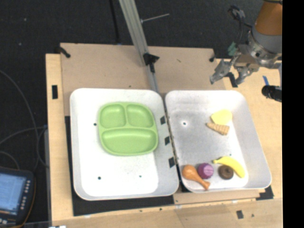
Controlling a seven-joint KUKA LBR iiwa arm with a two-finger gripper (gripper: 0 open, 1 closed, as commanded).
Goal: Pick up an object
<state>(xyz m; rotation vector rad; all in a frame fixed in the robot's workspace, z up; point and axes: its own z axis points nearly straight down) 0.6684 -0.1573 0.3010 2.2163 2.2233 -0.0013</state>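
The yellow cone-shaped toy [220,122] lies in the right bin [190,108], its ridged tan end pointing toward the bin's right wall. It sits below the claw [233,72], which hangs past the bin's far rim with fingers apart, holding nothing. The arm's upper part is cut off at the frame edge.

Dark carpet floor [38,18], wooden bench [95,65]
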